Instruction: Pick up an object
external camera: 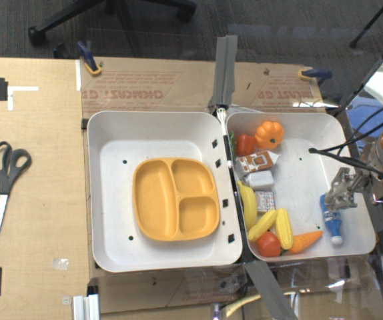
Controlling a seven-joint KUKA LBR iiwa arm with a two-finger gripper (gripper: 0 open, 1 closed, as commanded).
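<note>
Brown cardboard [178, 85] across the upper middle carries mirrored red lettering, too faint to read with confidence. Below it, the left bin [105, 179] holds a yellow divided plate [176, 199]; the right bin [311, 139] has toy food piled along its left side: pumpkin [269, 133], banana [247, 204], corn [283, 227], carrot [305, 241], tomato [268, 244]. At right, the gripper [341, 197] hangs over a blue-and-white tube [332, 223]; whether it is open or closed cannot be told. Scissors [6, 179] lie far left.

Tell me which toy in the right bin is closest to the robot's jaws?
The blue and white tube, lying alone at the right side of the right white bin, just below the gripper. The other toys sit piled along the bin's left edge.
</note>
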